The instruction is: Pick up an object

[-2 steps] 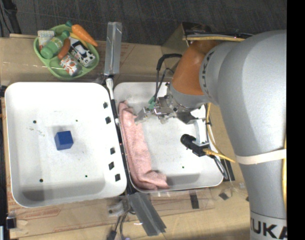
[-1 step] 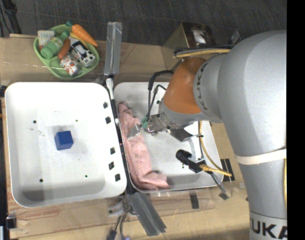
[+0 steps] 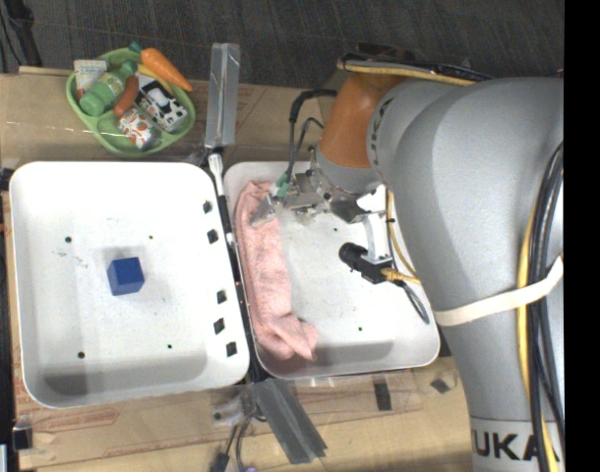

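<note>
Two bins sit on the counter; the claw [image 3: 280, 197] is low over the pink cloth's [image 3: 266, 264] upper end in the right bin [image 3: 379, 347]. Whether it is apart or together, I cannot tell. Limp cloth may slip free, or only a thin fold gets pinched.
</note>
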You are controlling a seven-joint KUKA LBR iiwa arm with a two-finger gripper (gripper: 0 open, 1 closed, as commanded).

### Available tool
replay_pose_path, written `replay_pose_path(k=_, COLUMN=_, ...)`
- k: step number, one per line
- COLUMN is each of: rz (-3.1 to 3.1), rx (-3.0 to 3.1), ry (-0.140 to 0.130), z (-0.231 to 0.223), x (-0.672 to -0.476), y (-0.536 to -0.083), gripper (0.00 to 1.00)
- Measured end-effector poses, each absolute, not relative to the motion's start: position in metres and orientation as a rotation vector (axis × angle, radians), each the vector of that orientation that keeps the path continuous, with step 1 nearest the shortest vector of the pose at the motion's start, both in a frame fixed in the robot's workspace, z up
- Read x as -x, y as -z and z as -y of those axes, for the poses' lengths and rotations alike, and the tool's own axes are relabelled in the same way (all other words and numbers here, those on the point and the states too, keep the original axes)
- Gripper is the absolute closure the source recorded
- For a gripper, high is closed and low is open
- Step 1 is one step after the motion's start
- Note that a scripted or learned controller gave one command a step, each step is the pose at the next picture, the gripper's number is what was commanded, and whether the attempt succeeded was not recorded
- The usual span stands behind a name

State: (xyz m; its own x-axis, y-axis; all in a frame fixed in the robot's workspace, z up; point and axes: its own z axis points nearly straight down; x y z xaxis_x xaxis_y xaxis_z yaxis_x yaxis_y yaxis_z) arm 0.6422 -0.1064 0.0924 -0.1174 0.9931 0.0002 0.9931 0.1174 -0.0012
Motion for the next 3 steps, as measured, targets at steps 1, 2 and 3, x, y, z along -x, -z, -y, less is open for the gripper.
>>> replay_pose_path(k=1, rz=2.378, rx=2.055, ry=0.0, z=0.094, x=-0.657, y=-0.094, gripper=0.0)
replay_pose_path(k=2, rz=2.299, rx=2.136, ry=-0.004, z=0.103, x=-0.593, y=-0.094, gripper=0.0)
replay_pose_path(k=3, rz=2.309, rx=2.126, ry=-0.004, z=0.096, x=-0.575, y=-0.091, gripper=0.0)
